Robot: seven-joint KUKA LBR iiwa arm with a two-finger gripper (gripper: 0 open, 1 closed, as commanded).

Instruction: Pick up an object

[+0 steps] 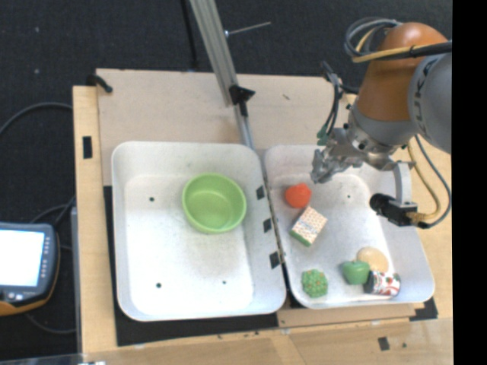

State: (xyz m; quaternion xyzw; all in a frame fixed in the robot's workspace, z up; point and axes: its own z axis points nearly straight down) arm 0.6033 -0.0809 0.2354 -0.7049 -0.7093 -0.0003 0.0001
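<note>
My gripper (322, 172) hangs over the back of the right bin (403, 242), just up and right of an orange-red ball (297, 196). Nothing shows between its fingers. Below the ball lies a small patterned box with a green edge (308, 226). Along the bin's front sit a green bumpy ball (314, 282), a green rounded piece (354, 271), a pale tan round object (372, 258) and a small dark, red and white item (382, 283).
A light green bowl (214, 202) stands in the left bin (137, 280). A slanted metal rail (221, 59) runs from the top down to the divide between the bins. A screen device (27, 265) sits at the far left.
</note>
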